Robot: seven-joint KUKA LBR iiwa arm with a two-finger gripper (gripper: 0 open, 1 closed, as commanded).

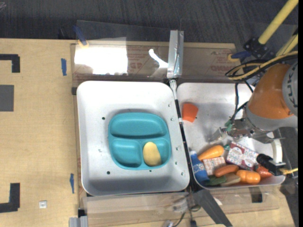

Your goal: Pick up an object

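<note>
We reach into the right bin — nothing picked yet.
Gripper (232, 129) state we cannot tell; carrot (211, 152) lies just below-left — next, lower onto it.

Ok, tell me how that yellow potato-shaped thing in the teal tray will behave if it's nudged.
The yellow potato looks smooth and rounded, so it will probably roll rather than slide. It sits in a compartment of the teal tray, whose raised edges should likely stop it. Its glossy skin may be slippery.

Teal tray (137, 126), yellow potato (151, 153)
</note>
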